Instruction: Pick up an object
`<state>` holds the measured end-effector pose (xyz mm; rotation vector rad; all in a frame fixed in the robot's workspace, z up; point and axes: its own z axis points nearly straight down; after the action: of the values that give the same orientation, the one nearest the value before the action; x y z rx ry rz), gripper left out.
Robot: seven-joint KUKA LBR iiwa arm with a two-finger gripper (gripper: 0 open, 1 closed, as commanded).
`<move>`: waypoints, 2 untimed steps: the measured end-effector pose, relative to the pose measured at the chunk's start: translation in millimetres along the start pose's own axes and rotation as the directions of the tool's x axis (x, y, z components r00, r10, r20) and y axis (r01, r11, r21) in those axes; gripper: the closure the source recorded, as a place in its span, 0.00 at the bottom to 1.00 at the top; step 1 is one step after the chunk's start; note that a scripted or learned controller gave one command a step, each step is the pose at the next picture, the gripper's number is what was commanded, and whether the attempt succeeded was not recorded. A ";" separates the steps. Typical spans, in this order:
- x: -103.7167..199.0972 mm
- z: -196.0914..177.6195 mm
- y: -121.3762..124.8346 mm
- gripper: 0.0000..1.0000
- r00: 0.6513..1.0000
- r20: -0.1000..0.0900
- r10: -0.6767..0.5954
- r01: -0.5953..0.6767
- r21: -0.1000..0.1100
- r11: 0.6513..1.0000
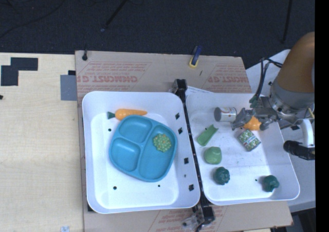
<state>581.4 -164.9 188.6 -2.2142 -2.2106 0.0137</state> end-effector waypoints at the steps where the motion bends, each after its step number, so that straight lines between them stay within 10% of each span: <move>1: -0.2 -7.9 3.1 0.00 1.000 0.003 -0.002 0.002 -0.014 1.000; 2: 6.3 43.0 11.4 0.00 1.000 0.001 -0.004 0.004 -0.010 1.000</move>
<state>592.2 -158.6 145.5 -2.2155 -2.2203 0.0041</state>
